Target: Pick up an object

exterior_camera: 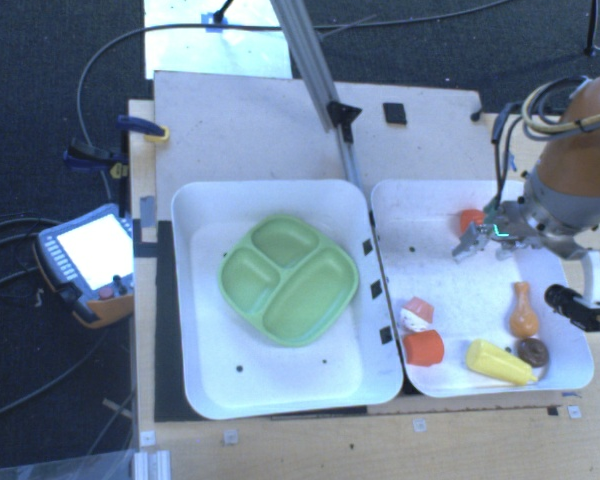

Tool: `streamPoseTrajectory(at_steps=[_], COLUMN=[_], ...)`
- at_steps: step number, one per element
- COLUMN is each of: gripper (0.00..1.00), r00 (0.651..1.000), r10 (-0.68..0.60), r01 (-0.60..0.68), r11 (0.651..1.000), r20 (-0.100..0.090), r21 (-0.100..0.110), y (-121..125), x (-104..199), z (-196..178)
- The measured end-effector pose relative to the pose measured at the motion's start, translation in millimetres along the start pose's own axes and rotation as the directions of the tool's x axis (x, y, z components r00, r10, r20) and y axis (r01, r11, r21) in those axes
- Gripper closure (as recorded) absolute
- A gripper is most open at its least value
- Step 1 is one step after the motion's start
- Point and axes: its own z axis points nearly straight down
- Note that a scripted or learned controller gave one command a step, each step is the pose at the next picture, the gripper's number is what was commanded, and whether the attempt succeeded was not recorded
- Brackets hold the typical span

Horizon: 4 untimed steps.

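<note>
Fingers (pixel 469 244) of our gripper (pixel 477 240) hung over the right bin (pixel 580 373), near its upper part, and we could not tell whether they were spread or clenched, for they were small and blurred. Just beside them, toward the bin's back, sat a small orange-red object (pixel 471 219), rounded and partly hidden by the gripper; we could not tell whether it touched them. Lower in that bin lay a red cup (pixel 424 348) with a small red-and-white piece (pixel 416 315) just above it, a yellow banana-like piece (pixel 500 362), a dark brown ring (pixel 532 352) and an orange gourd-shaped toy (pixel 523 312). Our left bin (pixel 195 388) held a green divided plate (pixel 289 280). Both bins rested on a pale desk (pixel 240 118) over dark carpet (pixel 50 68), with a teach pendant (pixel 88 261) at the left.
</note>
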Motion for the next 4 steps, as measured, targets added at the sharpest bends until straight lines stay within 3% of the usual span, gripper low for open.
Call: streamPoseTrajectory(at_steps=[1, 3, 4], gripper=[0.00, 0.00, 0.00], r00=[1.000, 1.000, 1.000], r10=[0.000, 0.003, 0.005], r01=[0.000, -0.003, -0.005], r11=[1.000, 1.000, 1.000], r20=[0.000, 0.001, 0.000], r21=[-0.002, -0.002, -0.004], y=[1, 1, 2], x=[0, 9, 9], z=[-1, 103, 101])
